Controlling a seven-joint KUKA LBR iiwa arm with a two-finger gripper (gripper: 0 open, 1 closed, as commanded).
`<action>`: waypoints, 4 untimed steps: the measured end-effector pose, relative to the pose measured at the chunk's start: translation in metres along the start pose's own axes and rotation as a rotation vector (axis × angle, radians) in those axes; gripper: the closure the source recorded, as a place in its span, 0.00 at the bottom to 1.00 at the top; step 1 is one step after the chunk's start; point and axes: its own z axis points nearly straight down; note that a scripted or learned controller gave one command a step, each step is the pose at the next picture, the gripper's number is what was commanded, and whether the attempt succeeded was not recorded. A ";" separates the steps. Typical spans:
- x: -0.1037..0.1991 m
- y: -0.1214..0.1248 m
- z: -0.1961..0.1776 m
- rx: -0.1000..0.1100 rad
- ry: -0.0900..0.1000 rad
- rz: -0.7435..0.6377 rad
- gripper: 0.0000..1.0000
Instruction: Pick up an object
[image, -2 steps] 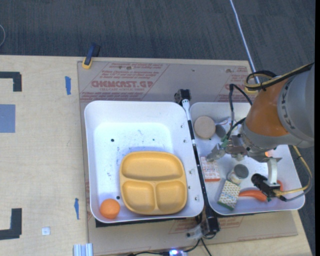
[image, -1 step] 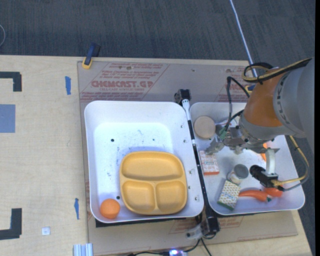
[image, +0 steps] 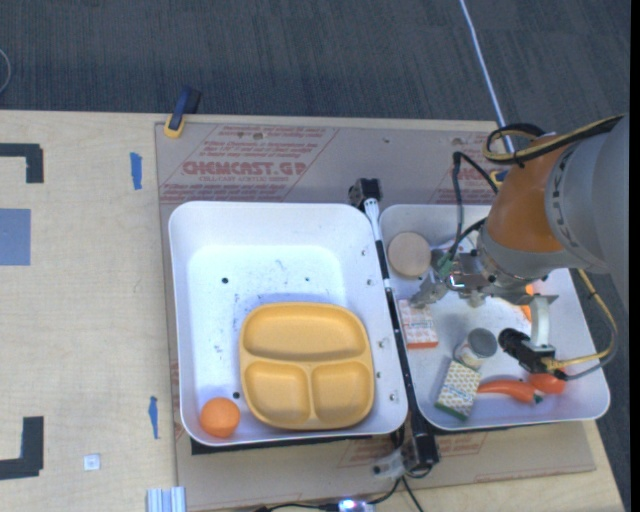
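Right white bin (image: 590, 400) cluttered: gripper (image: 445, 280) low beside tan disc (image: 408, 254), finger state not discernible; disc probably light, rigid, smooth, best pinched across its rim.

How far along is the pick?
Early. Done: the arm has reached over the right bin. In hand: the tool sits low near the tan round disc; no object is visibly held. Left: grasp and lift. The orange carrot, patterned sponge and small jar lie in that bin.
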 end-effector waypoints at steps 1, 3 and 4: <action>-0.001 0.000 0.000 -0.001 0.001 0.000 0.00; -0.001 -0.018 -0.001 -0.007 0.000 0.001 0.00; -0.001 0.026 0.000 -0.003 0.000 0.000 0.00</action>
